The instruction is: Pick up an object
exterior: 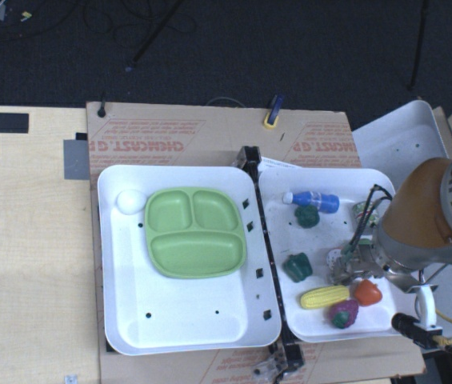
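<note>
Currently the gripper [352, 267] is down inside the right bin [334, 328], near that bin's right edge toward its front corner; can't tell its state, wrist and cabling block the tips. Nothing visibly held. Right next to it: a yellow corn cob [324, 297] lying roughly parallel to the bin's front edge, an orange-red tomato-like piece [368, 293] just right of the cob, and a purple-and-green piece [343, 314] at the front edge, touching or nearly touching the cob. Dark green pepper-like piece [297, 266] sits mid-bin, closer to the divider. Near the back edge a blue and white bottle [312, 201] lies on its side with another dark green lump [307, 217] just in front of it. Left bin [130, 326] holds a light green three-compartment plate [194, 232] and a white ball [130, 202] in the back left corner.
</note>
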Action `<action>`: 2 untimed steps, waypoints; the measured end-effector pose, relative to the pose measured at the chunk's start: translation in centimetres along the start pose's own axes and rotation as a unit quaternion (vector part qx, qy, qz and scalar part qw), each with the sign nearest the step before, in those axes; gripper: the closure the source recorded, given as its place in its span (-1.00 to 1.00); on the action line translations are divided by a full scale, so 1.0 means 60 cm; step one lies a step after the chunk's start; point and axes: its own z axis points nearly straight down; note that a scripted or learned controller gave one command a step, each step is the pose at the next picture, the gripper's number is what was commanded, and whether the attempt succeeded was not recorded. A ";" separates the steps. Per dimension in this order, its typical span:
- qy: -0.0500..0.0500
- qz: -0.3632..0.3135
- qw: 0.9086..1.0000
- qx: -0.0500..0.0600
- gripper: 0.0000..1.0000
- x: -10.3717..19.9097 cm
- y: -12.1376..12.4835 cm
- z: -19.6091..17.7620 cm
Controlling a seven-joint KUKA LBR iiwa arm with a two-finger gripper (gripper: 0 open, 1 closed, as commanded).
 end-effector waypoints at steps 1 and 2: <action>-0.001 -0.003 1.000 0.000 1.00 0.008 -0.012 -0.076; -0.001 -0.003 1.000 -0.003 1.00 -0.002 -0.016 -0.179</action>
